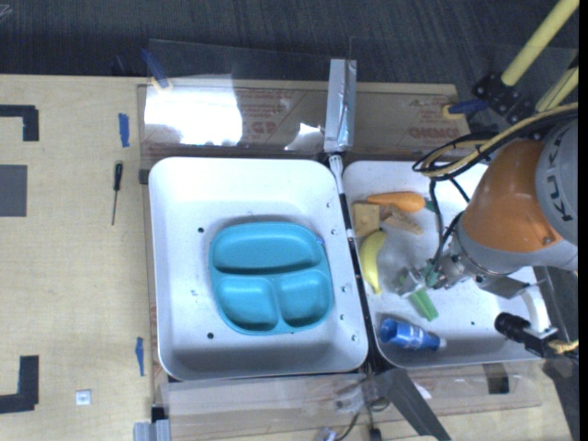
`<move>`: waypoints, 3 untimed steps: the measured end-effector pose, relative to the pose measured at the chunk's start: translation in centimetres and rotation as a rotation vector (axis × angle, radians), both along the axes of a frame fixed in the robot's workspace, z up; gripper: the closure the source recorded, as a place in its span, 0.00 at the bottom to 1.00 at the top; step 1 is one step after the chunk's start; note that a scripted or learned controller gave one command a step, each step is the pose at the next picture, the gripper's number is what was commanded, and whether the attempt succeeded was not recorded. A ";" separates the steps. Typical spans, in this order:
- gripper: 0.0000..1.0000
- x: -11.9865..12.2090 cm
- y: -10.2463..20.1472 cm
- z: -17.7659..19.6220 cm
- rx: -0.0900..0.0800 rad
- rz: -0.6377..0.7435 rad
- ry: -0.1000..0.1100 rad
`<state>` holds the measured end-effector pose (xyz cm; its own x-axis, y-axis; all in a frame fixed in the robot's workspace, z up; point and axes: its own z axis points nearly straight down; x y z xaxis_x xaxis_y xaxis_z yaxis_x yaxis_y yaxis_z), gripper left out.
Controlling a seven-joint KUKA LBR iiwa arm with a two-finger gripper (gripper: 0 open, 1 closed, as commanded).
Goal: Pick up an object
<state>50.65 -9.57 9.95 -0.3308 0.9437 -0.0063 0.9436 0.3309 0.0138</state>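
My gripper (415, 281) hangs low over the middle of the right bin (478, 333), below the arm's orange band (510, 205). A small green piece (425, 304) lies just under and in front of it, touching or nearly touching the tip. A yellow banana (370, 260) lies to the gripper's left by the bin's dividing wall. An orange carrot (398, 201) and a tan block (367, 217) sit at the bin's back. A blue bottle (409, 335) lies on its side at the front.
The left bin (184, 209) holds a blue divided plate (271, 276). A black part (524, 329) of the arm sticks out at the right bin's front right. Cables (459, 159) loop over the bin's back right.
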 end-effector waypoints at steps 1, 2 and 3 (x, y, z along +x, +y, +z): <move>1.00 0.1 0.0 1.0 0.000 -0.001 -0.002; 1.00 5.2 -1.3 -0.3 0.003 -0.305 0.014; 1.00 6.5 9.2 8.8 0.007 -0.237 0.010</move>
